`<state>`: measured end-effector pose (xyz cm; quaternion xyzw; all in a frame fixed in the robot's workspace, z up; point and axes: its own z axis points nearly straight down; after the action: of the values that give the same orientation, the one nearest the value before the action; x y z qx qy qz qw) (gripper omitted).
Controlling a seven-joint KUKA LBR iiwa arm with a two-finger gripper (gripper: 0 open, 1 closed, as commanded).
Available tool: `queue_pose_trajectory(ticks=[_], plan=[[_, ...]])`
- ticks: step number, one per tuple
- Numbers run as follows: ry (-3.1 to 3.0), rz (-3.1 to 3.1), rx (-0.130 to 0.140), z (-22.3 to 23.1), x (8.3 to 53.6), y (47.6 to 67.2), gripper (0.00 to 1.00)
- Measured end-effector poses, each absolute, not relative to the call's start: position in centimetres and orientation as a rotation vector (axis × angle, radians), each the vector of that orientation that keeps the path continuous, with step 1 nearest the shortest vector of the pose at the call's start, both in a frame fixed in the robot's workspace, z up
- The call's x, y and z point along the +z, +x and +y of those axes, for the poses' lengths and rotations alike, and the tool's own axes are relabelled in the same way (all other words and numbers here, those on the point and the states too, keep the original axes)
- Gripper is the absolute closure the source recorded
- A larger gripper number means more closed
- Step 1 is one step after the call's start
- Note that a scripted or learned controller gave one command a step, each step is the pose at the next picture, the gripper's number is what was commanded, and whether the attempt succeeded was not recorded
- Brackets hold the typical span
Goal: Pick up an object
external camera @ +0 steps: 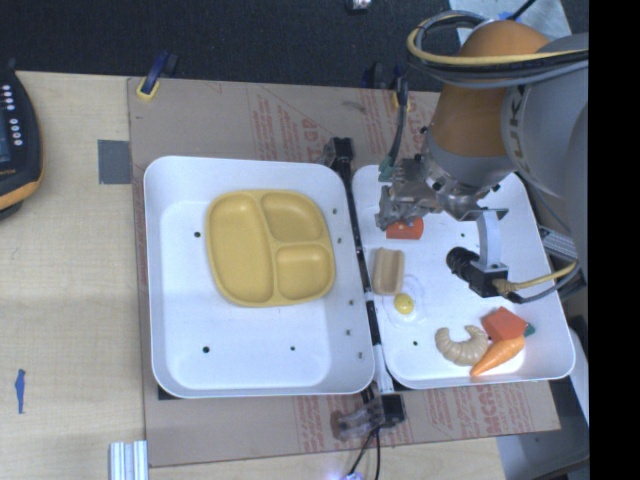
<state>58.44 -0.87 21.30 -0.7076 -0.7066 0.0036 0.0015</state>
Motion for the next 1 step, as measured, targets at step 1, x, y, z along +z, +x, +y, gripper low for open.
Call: queue_pose_trajectory(ticks=[1], plan=[[-2.206,-2.227,0.009,4.27,19.03,59.32,1.00]])
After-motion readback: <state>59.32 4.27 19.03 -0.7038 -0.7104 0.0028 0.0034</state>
